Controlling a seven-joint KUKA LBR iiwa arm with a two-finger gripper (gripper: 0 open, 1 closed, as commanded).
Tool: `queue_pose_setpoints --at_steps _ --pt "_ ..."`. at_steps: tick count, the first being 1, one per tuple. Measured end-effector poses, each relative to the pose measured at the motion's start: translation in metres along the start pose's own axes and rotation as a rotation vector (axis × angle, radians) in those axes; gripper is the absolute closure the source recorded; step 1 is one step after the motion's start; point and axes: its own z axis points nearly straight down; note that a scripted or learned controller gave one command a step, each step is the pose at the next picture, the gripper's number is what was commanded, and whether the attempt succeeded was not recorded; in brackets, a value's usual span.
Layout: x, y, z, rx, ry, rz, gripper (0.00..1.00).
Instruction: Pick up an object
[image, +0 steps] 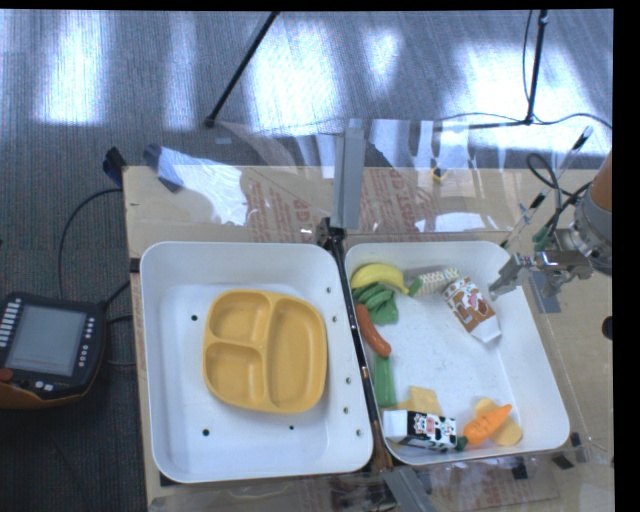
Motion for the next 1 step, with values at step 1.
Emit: queue_pose_setpoints --at_steps 1 --pt "0.0259 0.0444 0.1018 0.007 0.003 -0.148 0.00"
